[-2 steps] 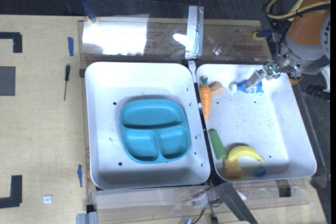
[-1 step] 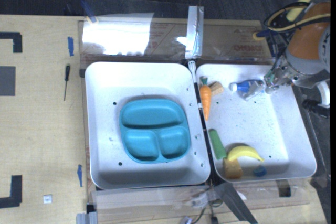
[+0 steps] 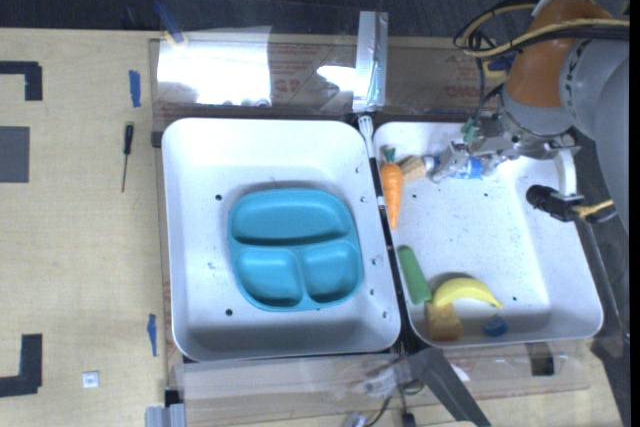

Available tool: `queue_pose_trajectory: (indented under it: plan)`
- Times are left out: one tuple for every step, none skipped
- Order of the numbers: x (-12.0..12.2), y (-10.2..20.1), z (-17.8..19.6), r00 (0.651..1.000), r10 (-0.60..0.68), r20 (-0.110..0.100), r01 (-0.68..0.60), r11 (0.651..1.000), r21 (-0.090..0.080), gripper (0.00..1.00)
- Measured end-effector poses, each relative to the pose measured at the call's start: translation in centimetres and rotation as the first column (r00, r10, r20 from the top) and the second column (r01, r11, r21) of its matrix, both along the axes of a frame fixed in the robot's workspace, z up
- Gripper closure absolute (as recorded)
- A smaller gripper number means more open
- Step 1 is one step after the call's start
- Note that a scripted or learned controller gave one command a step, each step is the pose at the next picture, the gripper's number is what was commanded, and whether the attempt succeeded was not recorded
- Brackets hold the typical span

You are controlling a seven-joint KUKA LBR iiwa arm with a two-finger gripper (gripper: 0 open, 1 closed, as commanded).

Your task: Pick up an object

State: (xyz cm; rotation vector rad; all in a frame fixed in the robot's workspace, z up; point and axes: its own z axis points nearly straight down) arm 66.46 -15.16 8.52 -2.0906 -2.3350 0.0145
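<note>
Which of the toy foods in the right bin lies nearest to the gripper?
The orange carrot, by the bin's left wall near the far end, lies nearest the gripper. The green vegetable and yellow banana sit toward the near edge.

Bright, even overhead light. Strong glare whitens the clear sheet (image 3: 262, 67) beyond the left bin (image 3: 190, 245). Shadows are soft and short. The picture is slightly soft and grainy throughout.

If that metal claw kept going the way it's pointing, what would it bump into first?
Probably the orange carrot lying at the right bin's left wall: the gripper points left toward it. Depth is unclear, so it might pass above.
</note>
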Motion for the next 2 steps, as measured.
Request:
queue_pose_trajectory:
  plan:
    - [-0.10, 2.06, 0.03, 0.999, -0.034, -0.001, 0.034, 0.999, -0.005, 0.00]
    - [-0.12, 2.06, 0.83, 0.999, -0.034, -0.004, 0.034, 0.999, -0.004, 1.00]
